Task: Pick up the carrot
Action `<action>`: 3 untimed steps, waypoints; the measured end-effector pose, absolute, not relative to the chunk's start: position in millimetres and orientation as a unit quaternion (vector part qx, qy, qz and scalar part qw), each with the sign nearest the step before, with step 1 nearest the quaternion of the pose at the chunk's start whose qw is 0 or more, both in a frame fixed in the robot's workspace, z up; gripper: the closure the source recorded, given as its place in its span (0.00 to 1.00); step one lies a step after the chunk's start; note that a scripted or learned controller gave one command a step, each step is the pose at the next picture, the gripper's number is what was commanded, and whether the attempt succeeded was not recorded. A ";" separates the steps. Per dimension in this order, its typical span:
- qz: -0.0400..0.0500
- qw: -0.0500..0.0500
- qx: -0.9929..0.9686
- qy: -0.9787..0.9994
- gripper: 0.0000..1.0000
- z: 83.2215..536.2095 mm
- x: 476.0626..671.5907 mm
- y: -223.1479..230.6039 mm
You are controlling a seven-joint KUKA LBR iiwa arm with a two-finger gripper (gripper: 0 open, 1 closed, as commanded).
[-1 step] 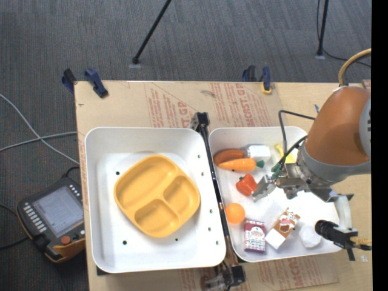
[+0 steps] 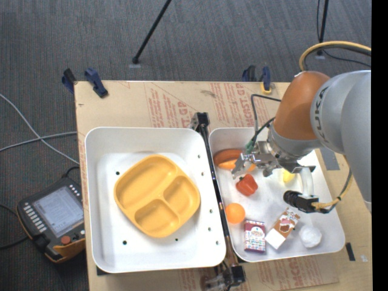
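The carrot [image 2: 225, 157] is an orange, elongated piece lying at the far left of the right bin [image 2: 332, 226], close to the wall between the bins. My gripper [image 2: 245, 164] hangs low over the carrot's right end and hides part of it. From this view nothing is seen held in the gripper. The grey arm with its orange band reaches in from the right above the bin.
Just below the gripper lies a red pepper [image 2: 247, 185]. An orange ball [image 2: 234, 213], a red carton [image 2: 254, 235], a small box [image 2: 284, 226], a white lump [image 2: 311, 236] and a yellow item [image 2: 287, 176] share the right bin. The left bin holds a yellow divided plate [image 2: 157, 194].
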State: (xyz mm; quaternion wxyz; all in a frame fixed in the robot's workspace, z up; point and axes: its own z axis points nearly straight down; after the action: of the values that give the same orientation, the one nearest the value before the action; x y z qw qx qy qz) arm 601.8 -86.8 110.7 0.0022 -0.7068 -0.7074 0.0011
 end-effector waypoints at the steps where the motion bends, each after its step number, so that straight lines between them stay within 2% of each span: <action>1: 0.001 0.001 -0.706 -0.708 0.00 87.2 643.4 -106.9; 2: 0.000 0.000 -0.707 -0.707 0.00 88.1 643.9 -163.1; 3: 0.000 0.000 -0.707 -0.707 0.00 110.4 644.6 -172.6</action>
State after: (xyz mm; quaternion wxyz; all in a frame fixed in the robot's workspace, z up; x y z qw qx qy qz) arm 644.6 -172.6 110.4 -0.0003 -0.7071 -0.7072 -0.0004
